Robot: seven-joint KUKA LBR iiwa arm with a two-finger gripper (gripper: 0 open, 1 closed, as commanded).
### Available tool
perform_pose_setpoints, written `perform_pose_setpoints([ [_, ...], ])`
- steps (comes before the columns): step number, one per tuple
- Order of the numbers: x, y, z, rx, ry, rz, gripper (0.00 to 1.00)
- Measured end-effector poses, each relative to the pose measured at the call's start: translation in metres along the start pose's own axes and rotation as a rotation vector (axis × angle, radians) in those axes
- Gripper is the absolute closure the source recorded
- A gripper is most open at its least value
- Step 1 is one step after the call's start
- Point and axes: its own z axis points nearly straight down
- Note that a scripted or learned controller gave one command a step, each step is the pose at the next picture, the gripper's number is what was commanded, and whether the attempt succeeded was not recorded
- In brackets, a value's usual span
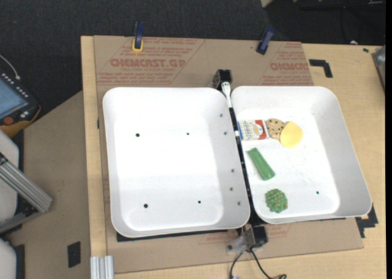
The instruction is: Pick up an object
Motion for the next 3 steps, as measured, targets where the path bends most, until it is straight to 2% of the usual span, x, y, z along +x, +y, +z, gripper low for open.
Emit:
perform_pose_setpoints([
  [1, 0.000, 0.001, -0.011, -0.006, -0.002, 0.000, 1.00],
  [2, 0.000, 0.001, -0.011, -0.004, -0.002, 0.000, 0.00],
  [3, 0.000, 0.002, -0.022, -0.010, -0.004, -0.001, 1.00],
])
